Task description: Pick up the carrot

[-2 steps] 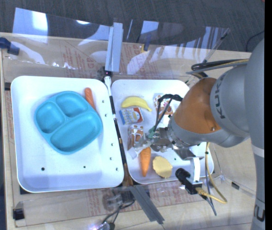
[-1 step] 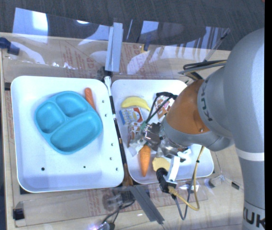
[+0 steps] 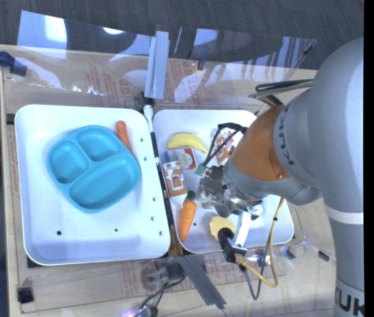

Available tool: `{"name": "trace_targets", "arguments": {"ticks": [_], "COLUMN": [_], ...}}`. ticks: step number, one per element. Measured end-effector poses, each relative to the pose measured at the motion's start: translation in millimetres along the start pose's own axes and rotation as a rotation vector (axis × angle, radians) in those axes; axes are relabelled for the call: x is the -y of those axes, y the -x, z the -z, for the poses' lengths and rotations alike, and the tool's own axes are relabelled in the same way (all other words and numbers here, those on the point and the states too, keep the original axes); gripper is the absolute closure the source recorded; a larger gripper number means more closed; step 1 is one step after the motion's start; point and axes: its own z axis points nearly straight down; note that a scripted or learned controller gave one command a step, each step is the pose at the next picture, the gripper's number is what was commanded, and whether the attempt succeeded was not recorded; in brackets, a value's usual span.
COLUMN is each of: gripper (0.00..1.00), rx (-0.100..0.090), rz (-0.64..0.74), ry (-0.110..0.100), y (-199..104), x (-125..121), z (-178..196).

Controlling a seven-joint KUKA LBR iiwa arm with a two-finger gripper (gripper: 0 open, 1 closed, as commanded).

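Note:
The carrot (image 3: pixel 186 220) is orange with a small green top. It lies in the right bin (image 3: pixel 280 224), close to that bin's left wall and near its front, with the green end pointing away from the front. My gripper (image 3: pixel 212 191) hangs over the middle of the right bin, just right of the carrot's green top and slightly above it. The grey wrist and its orange band cover much of the bin behind the gripper. Nothing shows held in the gripper.
In the right bin lie a yellow banana (image 3: pixel 187 141), two small printed cartons (image 3: pixel 175 176) and a yellow piece (image 3: pixel 220 226) under the gripper. The left bin (image 3: pixel 35 203) holds a blue divided plate (image 3: pixel 94 167) and a slim orange stick (image 3: pixel 122 135).

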Motion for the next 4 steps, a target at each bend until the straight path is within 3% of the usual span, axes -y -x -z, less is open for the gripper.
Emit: {"name": "trace_targets", "arguments": {"ticks": [1, 2, 3, 4], "gripper": [1.00, 0.00, 0.00, 1.00], "rx": [0.007, 0.007, 0.012, 0.009], "rz": [0.207, 0.206, 0.183, 0.186], "ry": [-0.037, -0.036, -0.010, -0.014], "y": [-20.7, -20.3, -30.5, -31.0], "x": [-11.3, -11.4, -13.6, -13.5], "z": [20.9, 21.0, -19.5, -10.6]}}
